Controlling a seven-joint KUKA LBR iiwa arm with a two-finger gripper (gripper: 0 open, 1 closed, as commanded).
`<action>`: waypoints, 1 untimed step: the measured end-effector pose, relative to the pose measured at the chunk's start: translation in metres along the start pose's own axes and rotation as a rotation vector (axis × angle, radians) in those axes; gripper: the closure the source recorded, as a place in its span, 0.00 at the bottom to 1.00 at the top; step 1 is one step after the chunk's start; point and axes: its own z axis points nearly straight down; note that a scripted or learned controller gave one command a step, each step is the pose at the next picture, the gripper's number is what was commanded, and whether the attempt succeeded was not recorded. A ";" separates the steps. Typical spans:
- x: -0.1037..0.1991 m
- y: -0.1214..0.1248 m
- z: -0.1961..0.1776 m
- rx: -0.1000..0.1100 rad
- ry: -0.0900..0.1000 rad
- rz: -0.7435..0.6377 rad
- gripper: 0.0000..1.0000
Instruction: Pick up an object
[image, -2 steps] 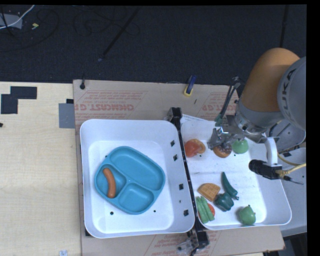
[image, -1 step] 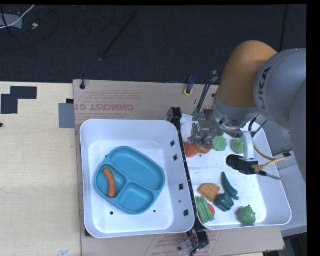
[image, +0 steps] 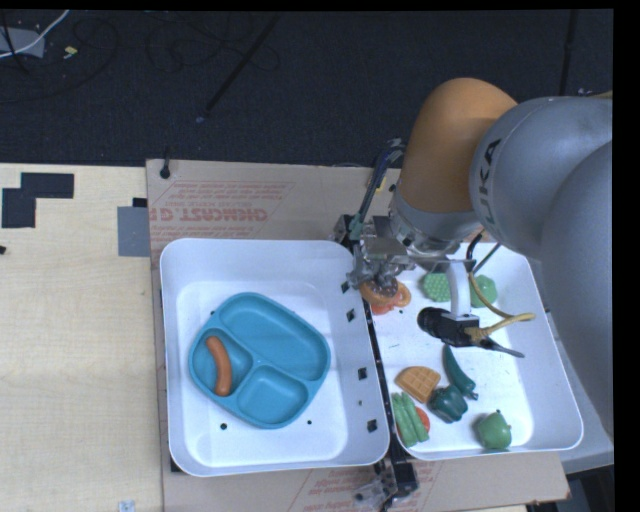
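Hand (image: 381, 272) low over orange-red piece (image: 386, 293) (grip state: I can't tell); next I'd confirm contact before lifting.

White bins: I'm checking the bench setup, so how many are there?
2. The left white bin holds a blue divided plate. The right white bin beside it holds the toy food, with the arm partly covering it.
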 end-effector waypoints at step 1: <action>0.034 0.008 -0.013 -0.001 0.001 0.000 1.00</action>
